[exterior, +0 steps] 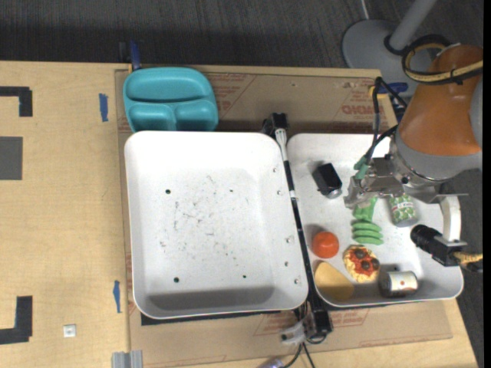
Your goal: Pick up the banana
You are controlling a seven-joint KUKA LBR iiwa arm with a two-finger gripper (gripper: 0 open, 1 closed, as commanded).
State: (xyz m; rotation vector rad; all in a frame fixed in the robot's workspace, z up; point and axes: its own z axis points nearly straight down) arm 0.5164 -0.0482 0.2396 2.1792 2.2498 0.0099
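None of the pick looks done: the banana (333, 279) (pale yellow) lies at the right bin's (454, 286) front edge, well apart from the gripper (367, 188), whose jaws' state I cannot tell.

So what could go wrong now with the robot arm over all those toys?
1. The gripper sits by the green toy, far from the yellow piece that may be the banana, so it might grab the wrong thing.
2. The yellow piece lies close to the pizza toy and the orange ball, so those could get bumped or caught too.
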